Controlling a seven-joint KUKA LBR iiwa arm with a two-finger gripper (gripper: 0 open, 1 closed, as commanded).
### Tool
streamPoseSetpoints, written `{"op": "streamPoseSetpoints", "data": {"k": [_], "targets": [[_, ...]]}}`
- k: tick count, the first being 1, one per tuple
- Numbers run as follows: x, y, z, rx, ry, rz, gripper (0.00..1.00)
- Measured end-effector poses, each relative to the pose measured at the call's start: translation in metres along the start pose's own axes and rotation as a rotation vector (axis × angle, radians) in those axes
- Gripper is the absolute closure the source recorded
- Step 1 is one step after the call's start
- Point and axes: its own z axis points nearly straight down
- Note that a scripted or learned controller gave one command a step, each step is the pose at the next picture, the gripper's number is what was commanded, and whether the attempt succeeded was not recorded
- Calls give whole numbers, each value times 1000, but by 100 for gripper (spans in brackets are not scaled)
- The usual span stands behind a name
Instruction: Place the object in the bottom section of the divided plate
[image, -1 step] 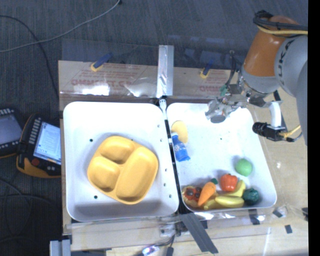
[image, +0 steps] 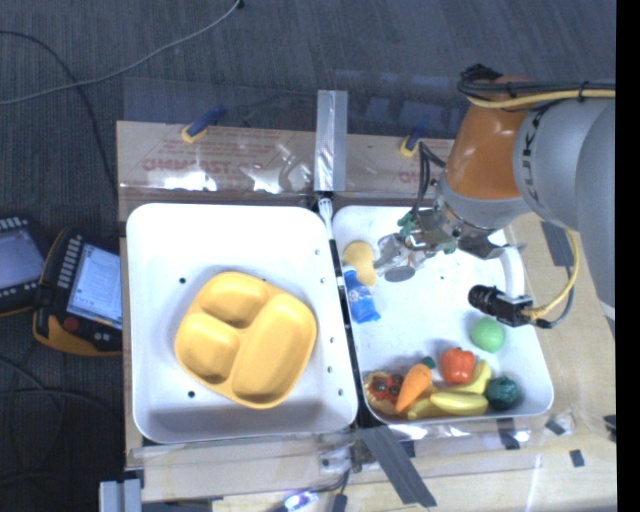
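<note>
A yellow divided plate (image: 247, 338) lies in the left bin (image: 160, 240), its largest section toward the lower right. My gripper (image: 400, 256) hangs over the upper left of the right bin (image: 440, 310), its metal fingers pointing left. Just left of the fingers sits a small yellow round object (image: 359, 257), with a blue object (image: 362, 301) below it against the bin's left wall. I see nothing held between the fingers.
Along the right bin's bottom edge lie toy foods: an orange carrot (image: 411, 388), a red pepper (image: 457, 364), a yellow banana (image: 457, 402), a dark green piece (image: 503, 390). A light green ball (image: 489, 335) sits at the right. A handheld controller (image: 75, 295) lies left of the bench.
</note>
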Motion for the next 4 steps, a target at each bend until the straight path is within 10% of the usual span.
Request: {"op": "streamPoseSetpoints", "data": {"k": [1,2,3,4], "targets": [[60,-35,-4,-2,0,-391,100],[94,5,0,0,0,-177,100],[166,-37,-27,1,0,-49,100],[214,-9,-18,1,-1,-52,100]]}}
